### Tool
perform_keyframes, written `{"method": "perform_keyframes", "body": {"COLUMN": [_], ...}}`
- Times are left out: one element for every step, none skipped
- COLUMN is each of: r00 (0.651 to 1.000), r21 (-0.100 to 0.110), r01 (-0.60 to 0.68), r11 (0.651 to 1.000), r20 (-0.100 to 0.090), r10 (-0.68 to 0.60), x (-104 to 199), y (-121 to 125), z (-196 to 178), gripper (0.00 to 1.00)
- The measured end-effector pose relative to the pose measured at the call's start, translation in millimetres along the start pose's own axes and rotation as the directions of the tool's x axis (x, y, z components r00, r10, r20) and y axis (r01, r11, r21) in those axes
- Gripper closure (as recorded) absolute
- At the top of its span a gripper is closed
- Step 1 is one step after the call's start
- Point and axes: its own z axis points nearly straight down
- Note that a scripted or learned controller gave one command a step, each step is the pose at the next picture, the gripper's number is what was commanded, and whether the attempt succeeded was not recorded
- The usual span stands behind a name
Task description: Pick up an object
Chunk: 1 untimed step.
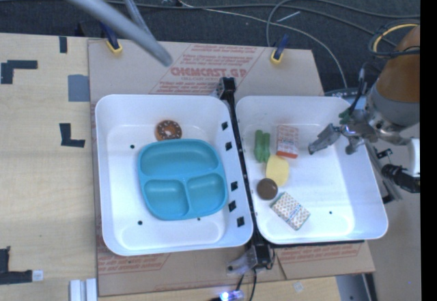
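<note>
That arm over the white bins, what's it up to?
The arm reaches in from the right, and its gripper hangs over the right bin with nothing between its fingers. That bin has a green piece, a small packet, a yellow lump, a brown ball and a patterned box, all to the gripper's left. The left bin has a blue tray and a donut. Nothing is picked up yet.

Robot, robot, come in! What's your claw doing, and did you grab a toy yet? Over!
Gripper over right bin, fingers apart, holding nothing. Yellow piece, green piece, brown disc lie loose to its left. Path clear.
</note>
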Motion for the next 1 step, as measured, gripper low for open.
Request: {"method": "perform_keyframes", "body": {"r00": [1.0], "r21": [-0.013], "r01": [0.004], "r11": [1.0], "r20": [0.003], "r10": [-0.004], "x": [0.4], "y": [3.2], "z": [-7.5], "gripper": [0.0]}}
